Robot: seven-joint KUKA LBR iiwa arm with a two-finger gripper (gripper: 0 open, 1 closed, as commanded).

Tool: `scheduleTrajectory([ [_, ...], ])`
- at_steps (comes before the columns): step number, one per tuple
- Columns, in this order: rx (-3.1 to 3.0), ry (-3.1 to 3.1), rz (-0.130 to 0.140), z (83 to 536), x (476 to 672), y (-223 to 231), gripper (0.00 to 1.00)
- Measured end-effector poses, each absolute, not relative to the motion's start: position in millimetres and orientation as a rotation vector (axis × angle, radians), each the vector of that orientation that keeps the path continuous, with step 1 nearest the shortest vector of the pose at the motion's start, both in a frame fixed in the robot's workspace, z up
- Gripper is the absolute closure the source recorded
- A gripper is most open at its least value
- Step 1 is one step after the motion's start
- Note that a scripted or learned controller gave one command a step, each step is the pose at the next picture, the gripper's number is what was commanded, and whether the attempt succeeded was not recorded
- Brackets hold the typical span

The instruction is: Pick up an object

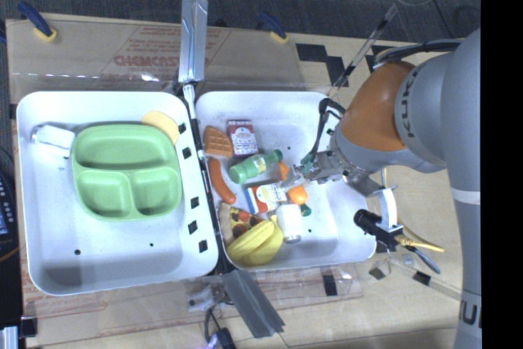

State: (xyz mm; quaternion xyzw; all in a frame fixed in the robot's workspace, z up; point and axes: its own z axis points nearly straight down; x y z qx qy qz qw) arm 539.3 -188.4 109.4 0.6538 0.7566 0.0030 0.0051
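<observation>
Closest to the lens, the grey arm (429, 106) sweeps in from the right, its orange band (377, 106) hanging over the right-hand edge of the right bin (270, 99). At its tip, the gripper (315, 167) is down inside that bin, right at the edge of the clutter. From this angle I cannot tell whether it is open or closed, and nothing can be seen caught in it.

All the pickable objects are crowded into the left half of the right bin. A green bottle (254, 167) lies on its side just left of the gripper. Below it sits a small juice carton (268, 196) with an orange piece (297, 194) touching its right side. A white bottle (289, 222) stands just beneath those. A bunch of yellow bananas (255, 243) sits at the bin's near edge. Further back, a red packet (241, 136) lies beside a slice of toast (217, 141), and a reddish sausage (221, 180) runs along the bin's left wall.

Over in the left bin (49, 257), a green divided tray (127, 169) takes up the middle. A pale yellow piece (161, 125) pokes out at its top right corner, and a white block (53, 136) lies at its top left
</observation>
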Motion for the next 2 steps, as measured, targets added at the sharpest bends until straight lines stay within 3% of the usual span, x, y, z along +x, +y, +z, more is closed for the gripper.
scheduleTrajectory([
  [1,1.999,2.424,0.0,203.6,529.6,-127.7,1.0],
  [2,2.349,2.086,-0.004,223.9,518.5,-144.0,1.0],
])
